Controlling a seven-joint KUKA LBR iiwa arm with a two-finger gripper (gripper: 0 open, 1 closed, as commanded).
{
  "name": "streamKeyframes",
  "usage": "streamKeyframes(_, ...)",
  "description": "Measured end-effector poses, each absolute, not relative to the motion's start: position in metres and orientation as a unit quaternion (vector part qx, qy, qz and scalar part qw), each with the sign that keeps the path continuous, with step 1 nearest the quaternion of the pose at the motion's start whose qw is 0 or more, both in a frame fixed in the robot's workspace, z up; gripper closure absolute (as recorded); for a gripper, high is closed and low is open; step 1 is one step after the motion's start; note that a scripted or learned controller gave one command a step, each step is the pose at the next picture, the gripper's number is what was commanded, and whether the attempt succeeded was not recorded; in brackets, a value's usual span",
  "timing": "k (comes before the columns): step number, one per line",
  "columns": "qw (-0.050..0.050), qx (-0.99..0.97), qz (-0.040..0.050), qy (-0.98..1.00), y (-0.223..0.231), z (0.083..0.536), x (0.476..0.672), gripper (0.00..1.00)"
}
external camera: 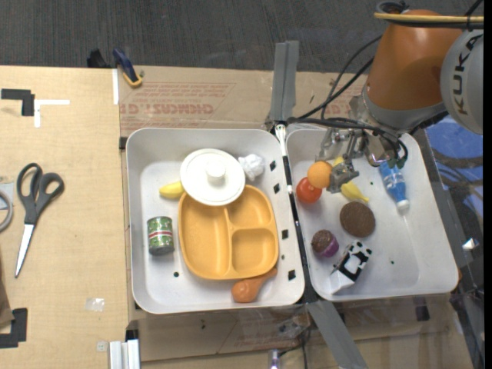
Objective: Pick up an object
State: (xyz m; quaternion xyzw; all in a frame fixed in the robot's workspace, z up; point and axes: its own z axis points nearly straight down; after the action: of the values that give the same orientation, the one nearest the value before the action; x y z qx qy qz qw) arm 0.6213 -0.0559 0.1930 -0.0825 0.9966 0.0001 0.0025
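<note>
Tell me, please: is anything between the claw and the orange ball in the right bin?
Nothing visible is. The claw hangs right beside the orange ball; the red ball touches the orange one on its far side.

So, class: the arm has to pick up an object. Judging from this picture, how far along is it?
Done: the tool has reached the right bin. In hand: it sits low beside the orange ball and a yellow piece; whether it grips either cannot be told. Left: lifting something clear.

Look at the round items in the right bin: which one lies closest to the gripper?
The orange ball, directly beside the gripper. The red ball, brown ball and purple ball sit farther down the right bin.
</note>
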Motion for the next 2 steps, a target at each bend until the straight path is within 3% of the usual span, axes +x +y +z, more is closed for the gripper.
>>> streamKeyframes(1,0.001,0.017,-0.0001,1.0,-0.028,0.192,0.574,1.0)
streamKeyframes(2,0.002,0.016,-0.0003,1.0,-0.085,0.272,0.588,1.0)
